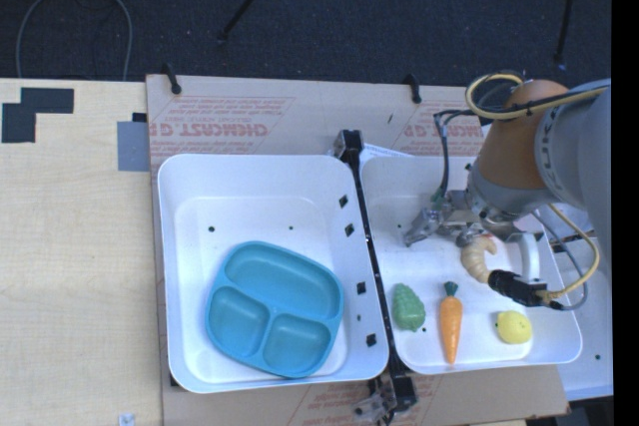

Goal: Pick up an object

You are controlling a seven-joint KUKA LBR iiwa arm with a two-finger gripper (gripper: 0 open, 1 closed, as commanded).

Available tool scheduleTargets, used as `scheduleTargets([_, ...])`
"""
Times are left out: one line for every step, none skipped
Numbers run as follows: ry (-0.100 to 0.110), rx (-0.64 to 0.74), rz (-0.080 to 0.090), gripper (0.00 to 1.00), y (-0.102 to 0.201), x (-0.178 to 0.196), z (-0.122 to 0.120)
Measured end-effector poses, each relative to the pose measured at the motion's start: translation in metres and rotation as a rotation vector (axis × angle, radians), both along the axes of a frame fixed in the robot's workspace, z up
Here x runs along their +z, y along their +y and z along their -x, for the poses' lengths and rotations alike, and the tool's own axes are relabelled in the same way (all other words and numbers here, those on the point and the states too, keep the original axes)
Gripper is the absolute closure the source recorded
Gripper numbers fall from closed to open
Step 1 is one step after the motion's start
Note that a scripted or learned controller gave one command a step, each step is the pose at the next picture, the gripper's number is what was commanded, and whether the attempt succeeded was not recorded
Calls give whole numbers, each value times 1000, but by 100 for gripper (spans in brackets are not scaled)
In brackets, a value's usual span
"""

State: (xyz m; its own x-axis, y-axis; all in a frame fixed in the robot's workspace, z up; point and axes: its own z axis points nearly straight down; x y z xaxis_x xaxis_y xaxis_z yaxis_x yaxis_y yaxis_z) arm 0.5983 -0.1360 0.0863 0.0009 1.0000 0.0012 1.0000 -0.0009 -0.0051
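The arm reaches in from the right over the right-hand bin (559, 346), its orange band sitting above the grey wrist; the gripper (431, 226) hangs low over the upper middle of that bin, its metal fingers pointing left toward the divider; from this slant I cannot tell whether it is released or clenched, and nothing shows between its tips. Just beside the wrist, below and to the right of the gripper, lies a pale curved banana-like piece (477, 257), close against the tool's body; whether they touch is unclear. Along the front of the same bin sit a green leafy vegetable (407, 307), a carrot (450, 322) lying with its green top toward the back, and a small yellow lemon (513, 326), each apart from its neighbour. The left-hand bin (190, 185) holds a blue compartment tray (275, 307), tilted slightly across its floor.
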Motion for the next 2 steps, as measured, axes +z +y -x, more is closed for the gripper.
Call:
scheduleTargets([1, -3, 0, 100, -1, 11, 0])
scheduleTargets([-5, -4, 1, 100, -4, 55, 7])
